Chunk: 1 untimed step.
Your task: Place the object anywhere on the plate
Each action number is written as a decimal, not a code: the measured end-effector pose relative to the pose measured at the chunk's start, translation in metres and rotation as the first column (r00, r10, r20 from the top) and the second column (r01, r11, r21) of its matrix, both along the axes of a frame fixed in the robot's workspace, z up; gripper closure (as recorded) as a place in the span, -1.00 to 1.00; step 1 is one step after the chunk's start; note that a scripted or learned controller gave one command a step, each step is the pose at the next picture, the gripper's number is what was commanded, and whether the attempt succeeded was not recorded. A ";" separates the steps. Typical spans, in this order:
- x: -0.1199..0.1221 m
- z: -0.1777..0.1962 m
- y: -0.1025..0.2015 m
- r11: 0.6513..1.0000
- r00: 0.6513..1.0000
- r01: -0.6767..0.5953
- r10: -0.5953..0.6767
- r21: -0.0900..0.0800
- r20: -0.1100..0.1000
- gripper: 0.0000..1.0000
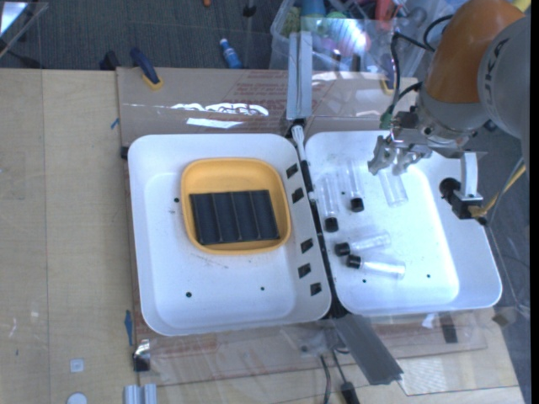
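A yellow plate (195,178) lies in the left bin (160,284), and a black ridged block (234,216) rests flat across its middle. In the right bin (459,259), several clear tubes with black caps lie loose, such as a tube (348,188) near the divider and a tube (379,268) toward the front. My gripper (390,163) hangs over the back of the right bin, fingers pointing down and open with nothing between them. A clear tube (394,190) lies on the bin floor just below the fingertips, apart from them.
The raised divider (305,225) with black clips separates the two bins. A black fitting (459,199) sits on the right bin's far side, near the arm. A clear box of colourful items (354,7) stands behind the bins.
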State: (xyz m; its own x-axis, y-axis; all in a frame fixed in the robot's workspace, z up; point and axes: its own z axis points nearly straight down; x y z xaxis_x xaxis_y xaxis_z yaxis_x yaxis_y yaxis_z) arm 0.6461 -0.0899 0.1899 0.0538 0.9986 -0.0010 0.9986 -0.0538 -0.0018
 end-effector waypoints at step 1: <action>0.007 0.054 0.015 0.999 0.999 -0.049 0.049 0.001 0.004 1.00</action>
State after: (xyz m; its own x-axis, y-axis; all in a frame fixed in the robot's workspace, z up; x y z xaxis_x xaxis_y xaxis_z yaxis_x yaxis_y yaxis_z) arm 0.6532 -0.0744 0.2441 0.0046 1.0000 0.0005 1.0000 -0.0046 0.0019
